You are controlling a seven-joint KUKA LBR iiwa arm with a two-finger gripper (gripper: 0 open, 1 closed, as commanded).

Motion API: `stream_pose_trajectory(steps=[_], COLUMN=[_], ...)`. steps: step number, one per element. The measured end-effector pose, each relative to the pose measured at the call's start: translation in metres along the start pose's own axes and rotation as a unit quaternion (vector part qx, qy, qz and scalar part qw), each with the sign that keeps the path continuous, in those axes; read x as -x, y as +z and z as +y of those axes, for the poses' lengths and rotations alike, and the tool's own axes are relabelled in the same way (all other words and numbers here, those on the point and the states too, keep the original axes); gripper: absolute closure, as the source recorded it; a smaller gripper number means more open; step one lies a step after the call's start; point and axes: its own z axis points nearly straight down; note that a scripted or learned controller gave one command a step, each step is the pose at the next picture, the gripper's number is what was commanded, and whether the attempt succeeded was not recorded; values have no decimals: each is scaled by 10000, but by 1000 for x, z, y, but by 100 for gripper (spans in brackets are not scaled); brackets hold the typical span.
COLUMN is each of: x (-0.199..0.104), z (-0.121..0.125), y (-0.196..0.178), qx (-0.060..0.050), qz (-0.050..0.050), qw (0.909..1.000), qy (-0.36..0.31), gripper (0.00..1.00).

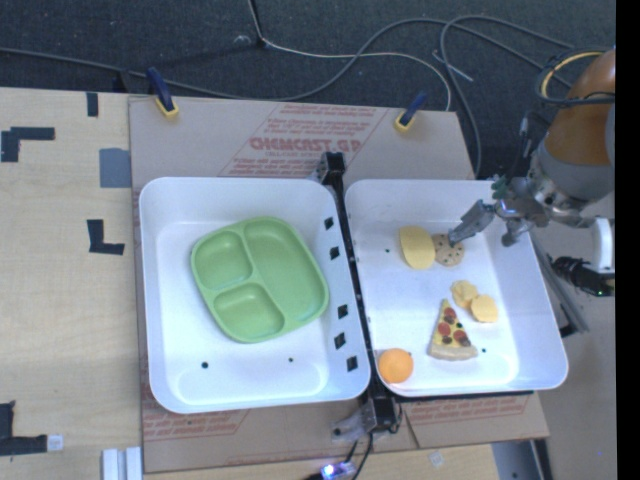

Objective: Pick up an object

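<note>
A green tray (260, 279) with three compartments lies tilted in the left bin (160, 208), taking up most of its floor. A black divider (342, 258) runs between the two bins, which sit side by side on a cardboard sheet (300, 138) held to the bench by two yellow clamps (165, 106).

In the right bin (520, 363), an orange (396, 365) rests in the near left corner, close to the rim. Farther back lies a yellow disc (417, 247), and just beside it, touching its right edge, a tan cookie (449, 251). Toward the front sits a pizza slice (451, 332), with a small cluster of yellow pieces (473, 301) just above and to its right.

The gripper (461, 236) reaches in from the right, angled down over the back of the right bin, its tip at the cookie's upper edge. Whether its jaws are apart or together cannot be told from this angle, and nothing is seen held between them. The grey arm (575, 163) with its orange band stands over the bin's right rim. Cables (400, 38) trail across the dark floor behind the bench.
</note>
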Motion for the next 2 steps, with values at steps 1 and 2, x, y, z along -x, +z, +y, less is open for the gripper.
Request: stream_pose_trajectory(steps=[1,2], x=[0,7], z=[3,-4], y=[-8,49], qx=[66,41], qz=[-14,-15], qw=[10000,10000], qy=[-18,-14], gripper=[0,0])
